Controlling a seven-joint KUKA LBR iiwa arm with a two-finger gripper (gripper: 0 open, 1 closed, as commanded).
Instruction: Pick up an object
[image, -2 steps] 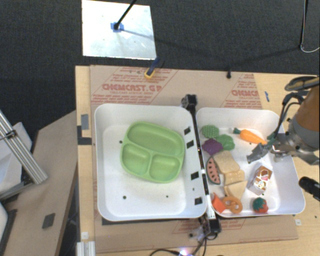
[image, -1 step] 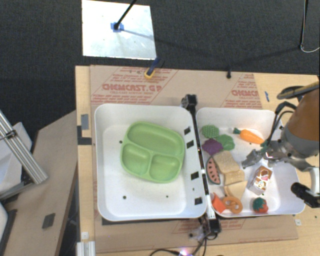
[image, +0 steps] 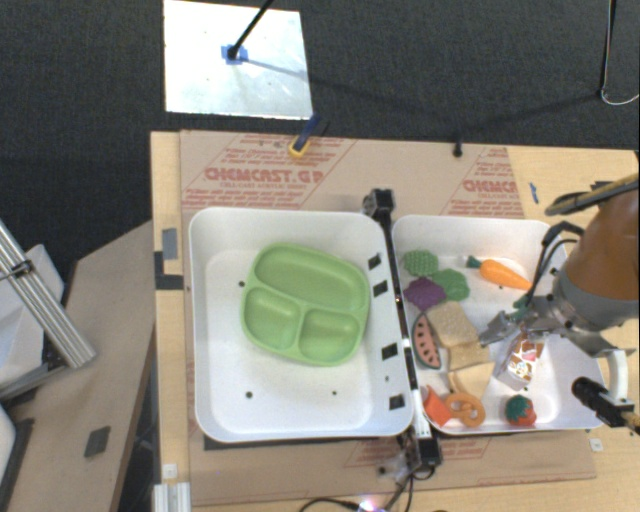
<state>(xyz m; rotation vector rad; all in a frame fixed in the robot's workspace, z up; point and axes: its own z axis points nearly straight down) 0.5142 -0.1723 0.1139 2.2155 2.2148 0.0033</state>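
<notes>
My gripper (image: 518, 352) hangs low over the middle of the right bin (image: 455, 232), with the arm's orange band (image: 610, 250) above it at the right edge. Toy foods lie around it. A tan bread slice (image: 452, 325) and a watermelon wedge (image: 427, 342) sit just to its left. A pretzel (image: 464, 408) and a red strawberry (image: 518, 410) lie in front of it. Toward the back are an orange carrot (image: 500, 272), purple grapes (image: 424, 292) and green pieces (image: 422, 262). Nothing is visibly held.
The left bin (image: 215, 330) holds a light green divided plate (image: 305, 303). A black clip rail (image: 393, 300) separates the two bins. Both rest on a cardboard-covered bench (image: 260, 170). A dark cable (image: 610, 60) hangs at the upper right.
</notes>
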